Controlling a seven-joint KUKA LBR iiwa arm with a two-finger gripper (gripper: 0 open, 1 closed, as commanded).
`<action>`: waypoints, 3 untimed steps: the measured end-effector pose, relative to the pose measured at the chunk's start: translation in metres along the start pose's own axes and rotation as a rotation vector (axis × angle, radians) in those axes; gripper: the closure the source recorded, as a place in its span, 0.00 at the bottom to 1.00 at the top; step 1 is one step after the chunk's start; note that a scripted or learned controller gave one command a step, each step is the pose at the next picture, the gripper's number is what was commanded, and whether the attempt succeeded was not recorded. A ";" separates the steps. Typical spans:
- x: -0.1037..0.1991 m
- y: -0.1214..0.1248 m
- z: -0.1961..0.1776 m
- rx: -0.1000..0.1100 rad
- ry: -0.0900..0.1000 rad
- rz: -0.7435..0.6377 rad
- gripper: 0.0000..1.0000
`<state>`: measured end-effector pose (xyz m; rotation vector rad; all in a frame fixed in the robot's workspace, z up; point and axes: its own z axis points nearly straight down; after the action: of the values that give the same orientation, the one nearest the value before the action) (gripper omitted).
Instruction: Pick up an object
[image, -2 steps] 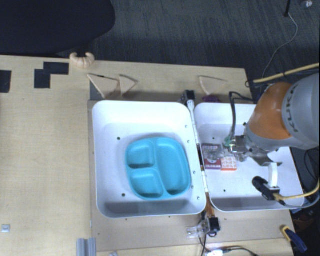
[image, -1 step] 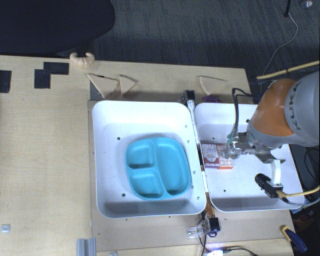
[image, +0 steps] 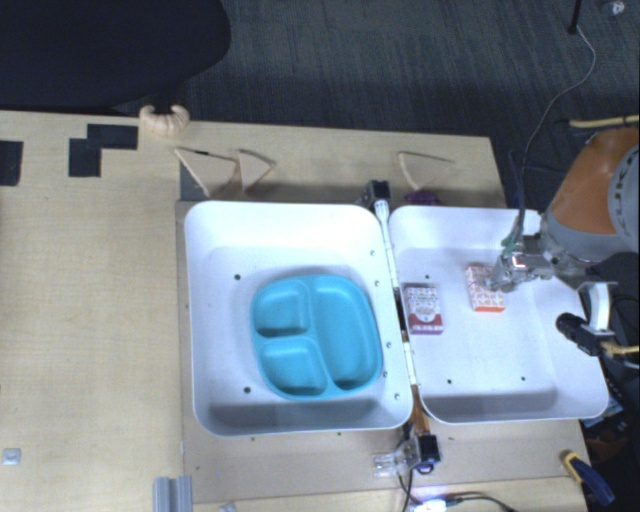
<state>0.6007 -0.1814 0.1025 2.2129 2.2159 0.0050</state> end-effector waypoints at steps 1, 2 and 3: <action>-0.025 0.043 -0.047 0.003 0.003 -0.005 1.00; -0.024 0.070 -0.027 0.004 0.003 -0.006 1.00; -0.024 0.070 -0.027 0.004 0.003 -0.006 0.00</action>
<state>0.6701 -0.2052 0.1307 2.2103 2.2256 0.0041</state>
